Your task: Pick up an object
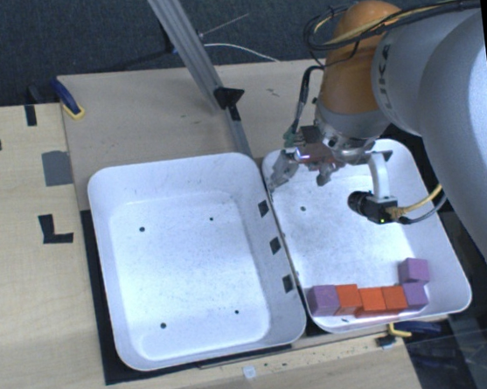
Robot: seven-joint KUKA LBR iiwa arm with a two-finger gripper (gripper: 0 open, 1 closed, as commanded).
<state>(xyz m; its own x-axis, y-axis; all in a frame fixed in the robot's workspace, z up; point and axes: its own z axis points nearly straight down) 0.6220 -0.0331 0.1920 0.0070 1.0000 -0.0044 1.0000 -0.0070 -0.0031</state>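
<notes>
Several small blocks lie in a row along the near wall of the right bin [435, 210]: a purple block [324, 298] at the left, orange blocks [373, 300] in the middle, and two purple blocks [414, 270] stacked at the right end. My gripper [301, 172] hangs over the far left corner of that bin, well away from the blocks. Its fingers [280, 172] are spread, so it is open, with nothing between them.
The left bin [109, 250] adjoins the right one along a shared middle wall. A slanted metal rail [193, 50] crosses the bench behind the bins. A black unit on a yellow cable [374, 207] hangs beside the wrist over the right bin.
</notes>
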